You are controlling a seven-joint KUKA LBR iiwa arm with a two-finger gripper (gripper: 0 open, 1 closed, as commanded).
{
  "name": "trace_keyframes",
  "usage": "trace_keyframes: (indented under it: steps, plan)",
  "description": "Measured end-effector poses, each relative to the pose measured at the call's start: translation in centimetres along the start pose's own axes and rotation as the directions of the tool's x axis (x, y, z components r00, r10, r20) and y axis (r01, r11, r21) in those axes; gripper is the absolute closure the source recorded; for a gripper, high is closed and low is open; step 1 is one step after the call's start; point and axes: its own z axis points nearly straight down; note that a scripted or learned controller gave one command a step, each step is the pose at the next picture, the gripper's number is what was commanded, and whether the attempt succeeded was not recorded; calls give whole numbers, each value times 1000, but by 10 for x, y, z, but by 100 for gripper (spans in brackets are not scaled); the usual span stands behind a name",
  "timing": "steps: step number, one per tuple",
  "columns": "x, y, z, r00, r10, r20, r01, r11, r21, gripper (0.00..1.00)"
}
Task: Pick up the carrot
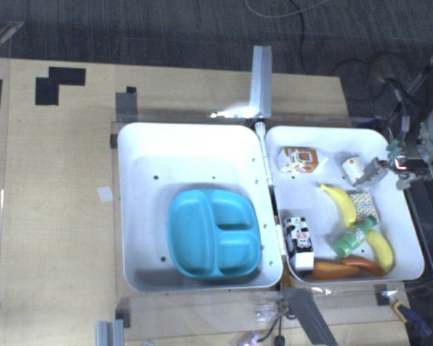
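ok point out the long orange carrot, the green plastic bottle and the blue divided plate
long orange carrot (344,267), camera view, mid-body
green plastic bottle (352,239), camera view, its body
blue divided plate (195,247), camera view, large left compartment

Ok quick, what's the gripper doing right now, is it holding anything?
Gripper: at the right bin's right rim, holding nothing; the carrot lies at the bin's near edge.

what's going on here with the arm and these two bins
A robot arm reaches in from the right, and its gripper hovers near the upper right edge of the right bin, holding nothing. The carrot it is meant to pick up lies untouched along that bin's near wall, beside a small black and white carton, with a green bottle and two bananas close by. The left bin holds a blue divided plate. The pick has not started yet.
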Motion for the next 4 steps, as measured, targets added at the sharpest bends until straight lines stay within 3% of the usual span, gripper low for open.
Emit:
trace_keyframes:
  steps: [1,2,3,4]
  plan:
    - [0,0,0,1000,0,0,0,1000,0,0]
    - [-41,-27,-42,964,-265,4,265,964,-6,0]
    - [-48,86,-6,926,-378,2,378,926,-3,0]
    - [-48,86,-6,926,-378,2,378,926,-3,0]
